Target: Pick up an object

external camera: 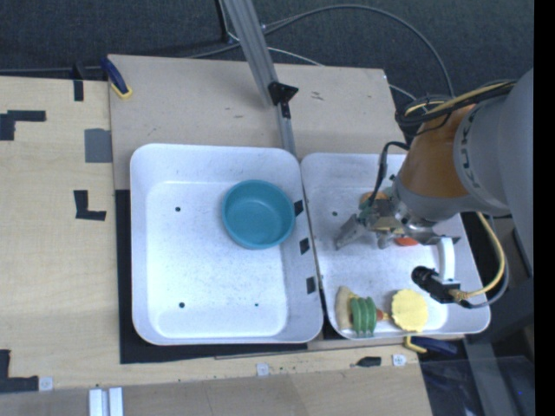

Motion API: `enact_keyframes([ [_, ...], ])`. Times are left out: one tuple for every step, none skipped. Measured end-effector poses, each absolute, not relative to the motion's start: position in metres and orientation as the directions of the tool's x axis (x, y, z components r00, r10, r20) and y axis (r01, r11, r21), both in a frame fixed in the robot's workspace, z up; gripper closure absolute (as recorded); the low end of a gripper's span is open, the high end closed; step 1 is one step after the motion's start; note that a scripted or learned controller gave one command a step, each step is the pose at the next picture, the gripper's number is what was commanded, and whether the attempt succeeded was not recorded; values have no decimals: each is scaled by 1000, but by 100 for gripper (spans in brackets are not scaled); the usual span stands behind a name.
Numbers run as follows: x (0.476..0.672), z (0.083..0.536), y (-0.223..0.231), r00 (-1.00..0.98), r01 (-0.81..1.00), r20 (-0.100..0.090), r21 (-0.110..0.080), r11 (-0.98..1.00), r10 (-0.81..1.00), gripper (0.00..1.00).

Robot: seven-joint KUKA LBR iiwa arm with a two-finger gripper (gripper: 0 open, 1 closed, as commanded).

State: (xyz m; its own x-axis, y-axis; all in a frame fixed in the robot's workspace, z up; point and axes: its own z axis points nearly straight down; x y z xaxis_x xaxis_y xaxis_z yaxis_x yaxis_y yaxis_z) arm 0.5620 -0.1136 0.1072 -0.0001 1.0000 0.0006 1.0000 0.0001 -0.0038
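In the right bin (pixel 347 176) my gripper (pixel 361 237) points down over the bin's bare middle floor. Its two grey fingers (pixel 344 234) stand spread apart, open, with nothing between them. A small orange-red object (pixel 406 242) lies just right of the fingers, partly hidden under the wrist. Along the bin's front edge lie a cream and green object (pixel 357 312) and a yellow round object (pixel 409 309), both well in front of the gripper. A blue bowl (pixel 257 214) sits upright in the left bin (pixel 173 232), near its right wall.
The raised divider (pixel 308 241) between the two bins runs just left of the gripper. A grey pole (pixel 257 46) slants in from the top over the bench. Black and yellow cables (pixel 486 276) loop off the wrist over the right bin's right edge.
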Motion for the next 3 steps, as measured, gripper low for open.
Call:
enact_keyframes([
  [563, 119, -113, -1, 1000, 0, -2, 1, 1000, 100],
  [571, 169, -119, 0, 1000, -1, 3, 0, 1000, 100],
  [566, 224, -111, -1, 1000, 0, 3, 1, 1000, 100],
])
